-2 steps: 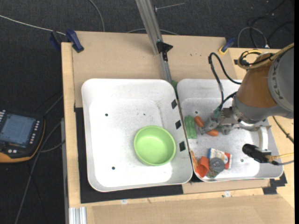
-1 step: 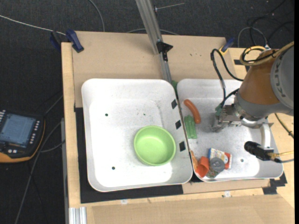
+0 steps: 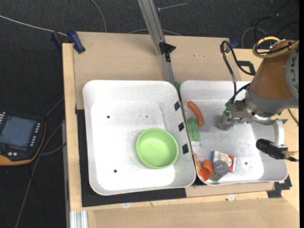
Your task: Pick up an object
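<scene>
My gripper (image 3: 225, 122) hangs low over the middle of the right bin (image 3: 247, 148), with bare bin floor under it. An orange sausage-shaped toy (image 3: 195, 113) lies to its left near the divider, with a green block (image 3: 193, 129) just below that. At the bin's front lie a small printed packet (image 3: 224, 159), a grey round piece (image 3: 220, 168) and an orange piece (image 3: 205, 169). None of these touches the gripper. A green bowl (image 3: 157, 147) sits in the left bin (image 3: 123, 127).
A slanted metal pole (image 3: 154, 20) rises from between the bins at the back. Cables and a black connector (image 3: 270, 147) hang off the arm over the right bin's right side. A teach pendant (image 3: 19, 137) lies off the bench to the left.
</scene>
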You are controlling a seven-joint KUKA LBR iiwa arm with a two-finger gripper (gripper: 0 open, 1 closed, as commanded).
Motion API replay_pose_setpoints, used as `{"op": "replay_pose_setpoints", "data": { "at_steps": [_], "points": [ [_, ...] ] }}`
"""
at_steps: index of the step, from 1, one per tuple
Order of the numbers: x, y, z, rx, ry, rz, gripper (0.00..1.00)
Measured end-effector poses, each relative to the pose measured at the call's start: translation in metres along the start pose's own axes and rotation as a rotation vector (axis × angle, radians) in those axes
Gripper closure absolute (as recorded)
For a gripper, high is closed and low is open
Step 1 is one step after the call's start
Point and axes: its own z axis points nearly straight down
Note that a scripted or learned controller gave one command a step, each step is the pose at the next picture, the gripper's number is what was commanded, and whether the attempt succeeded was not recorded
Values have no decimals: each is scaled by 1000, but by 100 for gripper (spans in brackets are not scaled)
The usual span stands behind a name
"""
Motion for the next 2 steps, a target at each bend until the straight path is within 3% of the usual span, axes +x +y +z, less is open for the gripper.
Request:
{"op": "replay_pose_setpoints", "data": {
  "at_steps": [2],
  "points": [
    [7,7,-101,1,0,0,100]
  ]
}}
